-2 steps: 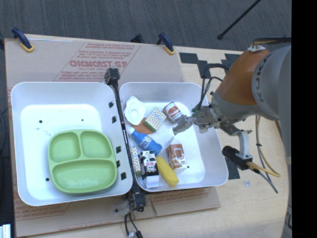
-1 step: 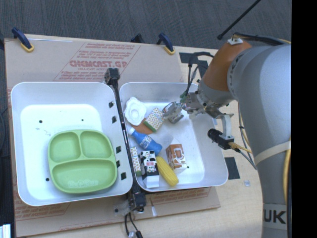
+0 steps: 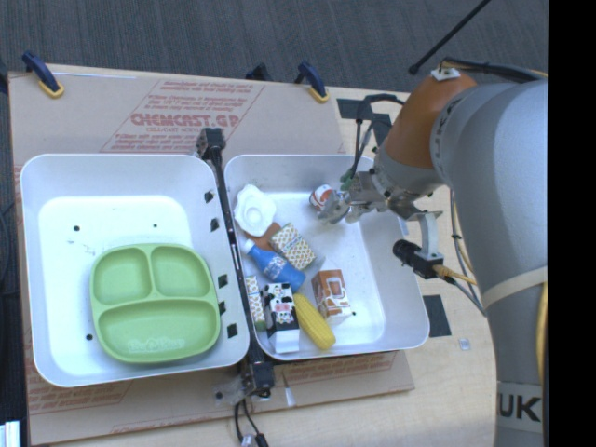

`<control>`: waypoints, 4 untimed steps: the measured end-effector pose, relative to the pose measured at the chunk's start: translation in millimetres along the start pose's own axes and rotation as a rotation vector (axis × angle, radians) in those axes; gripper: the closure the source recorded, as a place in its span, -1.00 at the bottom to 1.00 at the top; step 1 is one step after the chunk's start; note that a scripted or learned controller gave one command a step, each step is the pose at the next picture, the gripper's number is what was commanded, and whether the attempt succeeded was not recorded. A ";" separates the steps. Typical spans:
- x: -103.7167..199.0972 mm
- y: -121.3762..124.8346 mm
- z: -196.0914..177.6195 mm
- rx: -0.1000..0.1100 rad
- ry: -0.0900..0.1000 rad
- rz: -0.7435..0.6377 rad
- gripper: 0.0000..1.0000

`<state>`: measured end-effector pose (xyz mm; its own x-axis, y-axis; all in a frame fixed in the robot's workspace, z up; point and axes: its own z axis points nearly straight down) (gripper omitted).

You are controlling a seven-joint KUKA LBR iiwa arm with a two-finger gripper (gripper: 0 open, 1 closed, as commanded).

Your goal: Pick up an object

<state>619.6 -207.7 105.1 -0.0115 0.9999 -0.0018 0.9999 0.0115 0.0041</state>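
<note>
Nearest you, the corn cob and milk carton crowd the right bin. Farther back, the end effector touches a small can (grip state unreadable); center over it before lifting.

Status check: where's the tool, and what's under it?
Tool low in right bin, upper area. Small round red-white object right beside it, grasp unconfirmed. Other items clustered along bin's left side, apart.

Robot lab: clamped bins, arm
</note>
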 end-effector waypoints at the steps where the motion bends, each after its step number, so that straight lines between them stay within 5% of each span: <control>1: 40.2 -47.9 -93.6 0.003 0.002 0.006 1.00; 2: 33.6 24.8 -88.2 0.004 0.002 0.006 1.00; 3: 33.6 24.8 -88.3 0.004 0.002 0.005 -1.00; 4: 107.3 8.7 -196.0 0.000 0.002 0.004 -1.00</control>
<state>626.2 -100.0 300.9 -0.0073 1.0000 0.0002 1.0000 0.0073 0.0037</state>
